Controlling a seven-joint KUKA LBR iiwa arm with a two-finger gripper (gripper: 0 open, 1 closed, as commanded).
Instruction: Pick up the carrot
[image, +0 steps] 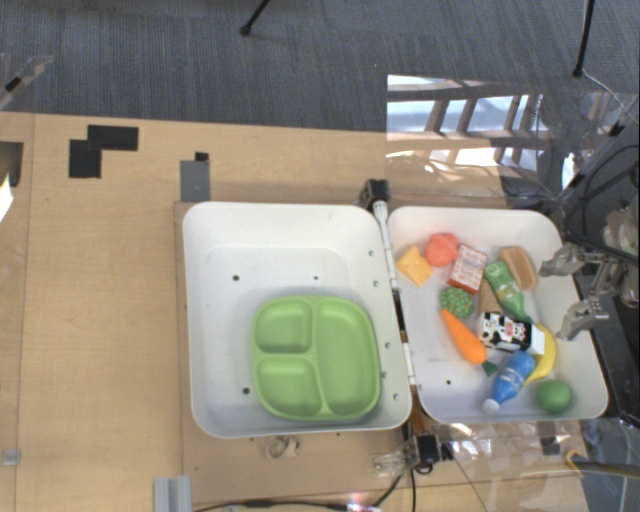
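The orange carrot (463, 337) lies at a slant in the right bin (437, 395), near its middle left. A green knobbly item (458, 300) sits just above it, and a black-and-white carton (505, 331) touches its right side. My gripper (560, 298) hovers at the bin's right rim, well to the right of the carrot. Its two fingers are spread apart with nothing between them.
The right bin also holds a yellow wedge (414, 265), a red tomato (442, 248), a red box (467, 267), a green bottle (505, 288), a bread roll (518, 265), a banana (545, 355), a blue bottle (510, 378) and a lime (553, 397). A green divided plate (315, 357) lies in the left bin (230, 250).
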